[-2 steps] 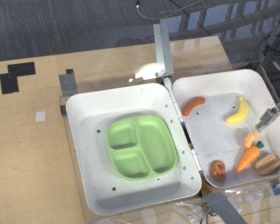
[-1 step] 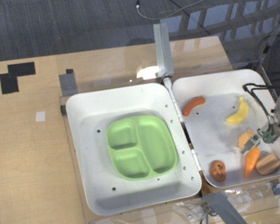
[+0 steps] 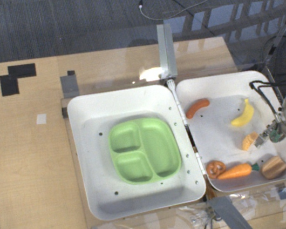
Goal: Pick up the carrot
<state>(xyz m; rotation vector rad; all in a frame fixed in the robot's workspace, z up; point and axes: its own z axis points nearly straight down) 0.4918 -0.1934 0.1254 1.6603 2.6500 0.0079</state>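
The carrot (image 3: 235, 171) lay untouched along the right bin's (image 3: 212, 85) near wall; the gripper (image 3: 270, 135) hovered beyond it, whether its fingers gaped, I couldn't tell.

The two bins (image 3: 199, 186) look like smooth white plastic with a soft shine. The green tray (image 3: 145, 150) seems matt plastic. The desk (image 3: 28, 175) has a pale wood-like surface. The carrot (image 3: 234, 172) looks smooth, plastic and a little glossy.
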